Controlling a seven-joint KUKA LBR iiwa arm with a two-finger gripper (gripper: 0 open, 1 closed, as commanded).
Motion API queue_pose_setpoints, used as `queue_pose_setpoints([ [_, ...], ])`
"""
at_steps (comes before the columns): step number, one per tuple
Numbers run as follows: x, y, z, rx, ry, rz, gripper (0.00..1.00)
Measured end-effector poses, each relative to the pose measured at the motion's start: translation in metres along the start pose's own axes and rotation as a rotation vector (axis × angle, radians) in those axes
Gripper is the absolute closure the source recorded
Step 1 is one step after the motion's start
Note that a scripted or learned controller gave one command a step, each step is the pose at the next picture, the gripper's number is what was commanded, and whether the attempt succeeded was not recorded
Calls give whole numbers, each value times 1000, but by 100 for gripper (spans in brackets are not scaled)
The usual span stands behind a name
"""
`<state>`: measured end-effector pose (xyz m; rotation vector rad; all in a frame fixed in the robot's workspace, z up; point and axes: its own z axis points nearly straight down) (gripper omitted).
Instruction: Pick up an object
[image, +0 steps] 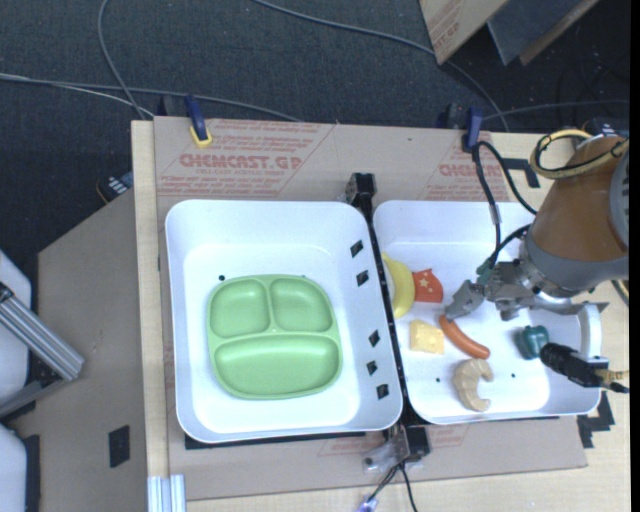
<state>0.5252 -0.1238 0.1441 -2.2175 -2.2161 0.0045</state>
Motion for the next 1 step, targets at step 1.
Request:
queue_pose_setpoints([
  [1,0,0,52,-2,-1,1,0],
])
